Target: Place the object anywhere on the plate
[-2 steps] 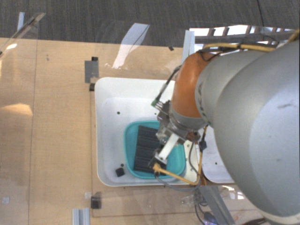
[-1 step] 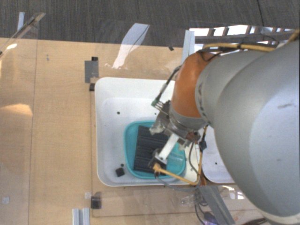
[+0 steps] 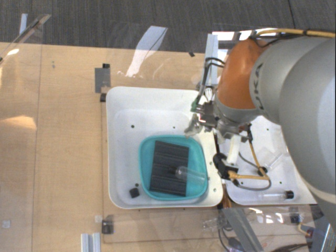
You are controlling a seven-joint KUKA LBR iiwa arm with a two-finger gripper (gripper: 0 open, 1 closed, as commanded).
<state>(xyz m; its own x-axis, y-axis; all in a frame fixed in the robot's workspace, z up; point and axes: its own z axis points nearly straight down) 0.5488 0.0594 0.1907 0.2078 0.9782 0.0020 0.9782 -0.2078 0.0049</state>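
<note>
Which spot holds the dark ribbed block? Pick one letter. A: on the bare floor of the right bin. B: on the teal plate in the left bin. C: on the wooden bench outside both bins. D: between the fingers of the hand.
B: the dark ribbed block lies flat on the teal plate, which sits in the left bin, with a clear cup lying beside it.

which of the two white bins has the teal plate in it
The left shallow white bin holds the teal square plate, with a dark ribbed block and a clear plastic piece on it. The right white bin sits mostly under the arm.
</note>
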